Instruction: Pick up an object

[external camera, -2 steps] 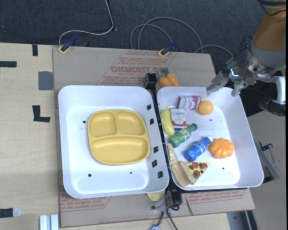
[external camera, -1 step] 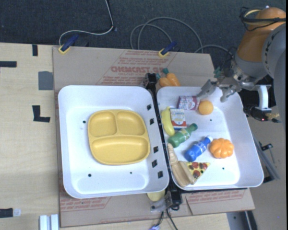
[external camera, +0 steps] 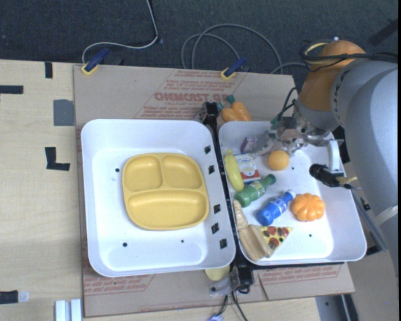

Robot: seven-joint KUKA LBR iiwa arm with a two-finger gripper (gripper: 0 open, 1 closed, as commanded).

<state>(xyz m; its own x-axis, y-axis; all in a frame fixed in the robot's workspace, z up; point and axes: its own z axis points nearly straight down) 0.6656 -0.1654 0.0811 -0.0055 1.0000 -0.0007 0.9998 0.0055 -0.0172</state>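
Note:
The right bin (external camera: pixel 321 246) holds several small items. These are an orange ball (external camera: pixel 278 160), a yellow banana-like piece (external camera: pixel 233 170), a green bottle (external camera: pixel 254 190), a blue bottle (external camera: pixel 275 208), an orange pumpkin (external camera: pixel 307 206) and a pizza slice (external camera: pixel 275 234). My gripper (external camera: pixel 285 138) hangs over the bin's far part, just above and behind the orange ball. A small grey-purple packet (external camera: pixel 251 144) lies to its left. I see nothing held in it.
The left bin (external camera: pixel 100 239) holds a yellow divided plate (external camera: pixel 165 190). An orange toy (external camera: pixel 234 112) sits outside the bins at the far divider. A tan wooden piece (external camera: pixel 247 236) lies by the pizza slice. The arm's bulk (external camera: pixel 374 132) covers the right bin's right rim.

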